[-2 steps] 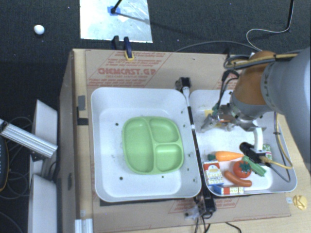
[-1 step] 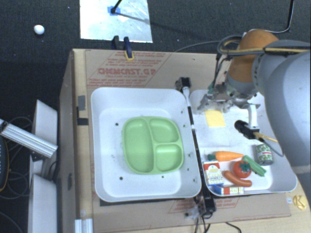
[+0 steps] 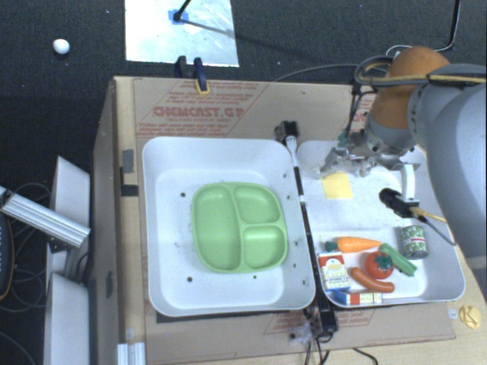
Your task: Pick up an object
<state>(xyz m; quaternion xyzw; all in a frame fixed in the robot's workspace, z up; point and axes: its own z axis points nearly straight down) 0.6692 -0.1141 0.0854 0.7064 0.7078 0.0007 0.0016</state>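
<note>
The bench stands on a dark carpeted floor (image 3: 46, 112), where we note a small white ball (image 3: 61, 46) at far left and a crinkled silver sheet (image 3: 183, 21) beyond the bench's far edge. The bench top is brown cardboard with red print (image 3: 198, 112).

The left shallow white bin (image 3: 167, 173) holds one item, a pale green plastic plate with three compartments (image 3: 237, 226), lying flat near the bin's centre.

The right shallow white bin (image 3: 441, 280) holds the loose items. Clustered along its near edge we record:
- a small red-and-white carton (image 3: 335, 272);
- an orange toy carrot (image 3: 356, 244);
- a reddish-brown toy sausage (image 3: 371, 281);
- a red toy tomato (image 3: 378, 265);
- a green elongated toy vegetable (image 3: 399, 259);
- a small can with a green label (image 3: 413, 241).

They lie close together, several touching.

Well apart from that cluster, a flat yellow square slice (image 3: 338, 186) lies alone in the far left part of this bin. It is thin, plain and matte, with bare bin floor on all sides.

The metal two-finger gripper (image 3: 351, 162) sits over the far end of the right bin, just beyond the slice. We cannot tell how far open it is, and we see nothing held in it.
</note>
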